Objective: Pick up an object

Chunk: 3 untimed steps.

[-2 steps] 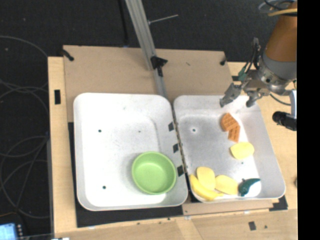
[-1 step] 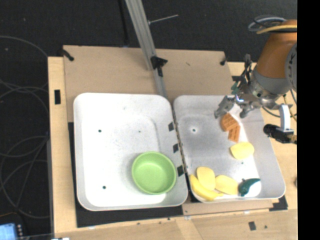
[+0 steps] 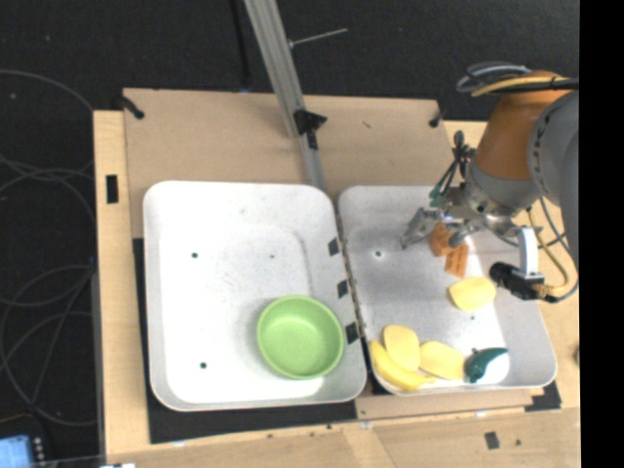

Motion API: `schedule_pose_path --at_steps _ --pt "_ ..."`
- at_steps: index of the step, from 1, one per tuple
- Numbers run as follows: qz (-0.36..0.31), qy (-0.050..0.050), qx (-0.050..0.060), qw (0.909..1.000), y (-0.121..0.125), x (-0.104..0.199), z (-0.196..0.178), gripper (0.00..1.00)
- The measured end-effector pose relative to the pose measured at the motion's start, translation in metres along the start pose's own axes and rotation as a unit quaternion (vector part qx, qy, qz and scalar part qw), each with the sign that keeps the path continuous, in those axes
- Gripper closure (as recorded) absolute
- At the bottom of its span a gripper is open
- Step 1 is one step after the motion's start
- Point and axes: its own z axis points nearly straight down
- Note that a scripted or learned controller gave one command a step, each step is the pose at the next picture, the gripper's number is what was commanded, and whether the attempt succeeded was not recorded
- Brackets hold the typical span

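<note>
Camera: single fixed unit mounted above the tan wooden table (image 3: 224, 135), looking down at a slant from moderate height. Coverage: both shallow white plastic bins (image 3: 175, 213) in full, dark floor beyond; grey-and-orange arm (image 3: 522, 144) enters from frame right.

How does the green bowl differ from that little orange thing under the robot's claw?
The green bowl sits in the left bin; the orange object lies in the right bin. The bowl is much larger, round and hollow; the orange object is small and blocky. The bowl stands apart from the arm; the orange object lies right beneath the gripper.
</note>
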Motion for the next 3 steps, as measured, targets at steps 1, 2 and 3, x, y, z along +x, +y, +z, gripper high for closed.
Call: schedule_pose_path --at_steps 1,2,3 --pt "0.0 0.001 -0.005 1.0 0.002 0.0 -0.015 1.0" --pt "0.0 0.002 -0.006 1.0 -0.004 -0.004 -0.064 1.0" --pt "-0.002 0.002 -0.005 1.0 -0.003 -0.005 -0.087 1.0"
